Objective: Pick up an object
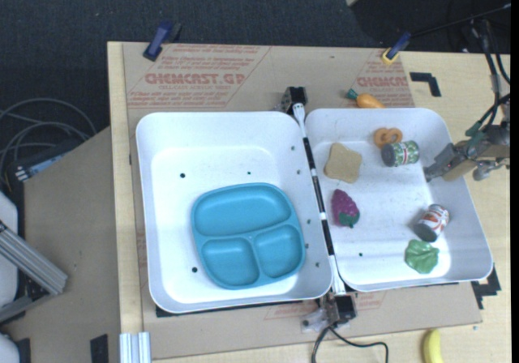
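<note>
The right bin [369, 272] holds a tan bread slice [343, 162], a purple bunch of grapes [346, 208], an orange ring [388, 136], a green-labelled can [401, 152] lying on its side, a second small can [432, 221] and a green leafy piece [421, 256]. My gripper [444, 167] comes in low over the bin's right rim, a little right of the green-labelled can and above the second can. It touches none of the objects and I see nothing between its fingers.
A blue divided plate [246, 233] lies in the left bin [162, 191]. Outside the bins, a small carrot [366, 99] rests on the cardboard behind the right bin. A banana [432, 347] lies at the bench's front right. Cables hang at the far right.
</note>
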Tool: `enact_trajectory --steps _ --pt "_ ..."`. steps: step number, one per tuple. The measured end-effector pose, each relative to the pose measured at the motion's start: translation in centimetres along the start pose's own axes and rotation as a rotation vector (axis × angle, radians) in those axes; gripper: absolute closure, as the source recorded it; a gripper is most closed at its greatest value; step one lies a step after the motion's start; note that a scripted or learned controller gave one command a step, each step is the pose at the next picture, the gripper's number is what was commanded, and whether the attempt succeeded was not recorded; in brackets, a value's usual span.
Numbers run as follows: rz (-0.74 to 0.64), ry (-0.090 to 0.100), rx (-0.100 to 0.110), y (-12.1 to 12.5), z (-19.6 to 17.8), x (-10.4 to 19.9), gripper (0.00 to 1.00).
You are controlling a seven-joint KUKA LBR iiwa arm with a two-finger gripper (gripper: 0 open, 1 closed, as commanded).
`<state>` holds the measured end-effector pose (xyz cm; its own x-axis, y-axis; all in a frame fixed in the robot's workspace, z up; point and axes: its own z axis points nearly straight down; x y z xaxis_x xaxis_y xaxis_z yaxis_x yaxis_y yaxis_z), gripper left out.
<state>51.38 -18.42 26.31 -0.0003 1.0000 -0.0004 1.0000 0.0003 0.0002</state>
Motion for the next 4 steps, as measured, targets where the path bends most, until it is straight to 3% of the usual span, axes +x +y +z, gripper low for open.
enact_trajectory --steps 1,2,3,4 --pt "-0.001 0.001 0.001 8.5 7.3 3.0 0.0" --pt "0.002 0.001 0.006 11.2 16.5 -0.2 0.0" --pt "0.001 0.0 0.012 15.1 17.7 3.7 0.0" --pt "-0.001 0.002 0.002 15.3 17.8 8.7 0.0"
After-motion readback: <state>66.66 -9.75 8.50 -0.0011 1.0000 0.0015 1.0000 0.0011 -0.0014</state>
